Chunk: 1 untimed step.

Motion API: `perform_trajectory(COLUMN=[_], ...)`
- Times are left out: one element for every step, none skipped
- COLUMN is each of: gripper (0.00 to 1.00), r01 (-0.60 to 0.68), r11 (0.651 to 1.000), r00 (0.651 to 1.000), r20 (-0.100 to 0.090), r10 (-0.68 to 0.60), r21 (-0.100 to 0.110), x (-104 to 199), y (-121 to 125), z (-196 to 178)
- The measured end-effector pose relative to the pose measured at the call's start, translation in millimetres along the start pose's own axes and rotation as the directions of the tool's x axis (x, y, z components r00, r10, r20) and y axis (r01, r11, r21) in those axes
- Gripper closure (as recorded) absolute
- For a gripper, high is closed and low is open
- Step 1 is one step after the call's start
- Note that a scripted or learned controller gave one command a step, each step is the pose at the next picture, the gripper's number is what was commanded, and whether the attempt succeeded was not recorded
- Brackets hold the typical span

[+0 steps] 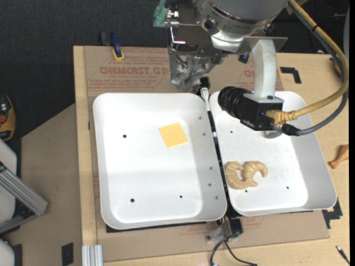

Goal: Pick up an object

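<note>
Overhead view, pick step pending. Two candidates: yellow square [173, 134] lying flat in left bin [111, 165], upper-centre; beige croissant-shaped piece [246, 174] in right bin [310, 193], near its lower-left corner, close to the divider btwn bins. End effector [191, 73] hangs over the worktop [83, 93] just beyond the bins' far rims, approx. above the divider; open vs. closed cannot be told, nothing seen in it. Both objects sit nearer the camera than the end effector: square to its left, croissant to its right & farther off. Judgement: croissant, being raised, offers better purchase; square is thin, needs a low, edge-wise approach. Centre over the chosen object, descend vertically, avoid rims.
</note>
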State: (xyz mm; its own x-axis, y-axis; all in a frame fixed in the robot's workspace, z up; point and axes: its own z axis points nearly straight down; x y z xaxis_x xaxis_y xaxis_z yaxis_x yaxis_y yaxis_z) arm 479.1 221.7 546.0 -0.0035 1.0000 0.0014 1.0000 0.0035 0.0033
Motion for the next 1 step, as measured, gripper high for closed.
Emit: perform_trajectory(gripper=[1.00], r01=[-0.005], r11=[1.000], r00=[1.000], r20=[0.010], r10=[0.005], r21=[0.021], x=[2.0], y=[5.4], z=[186.2])
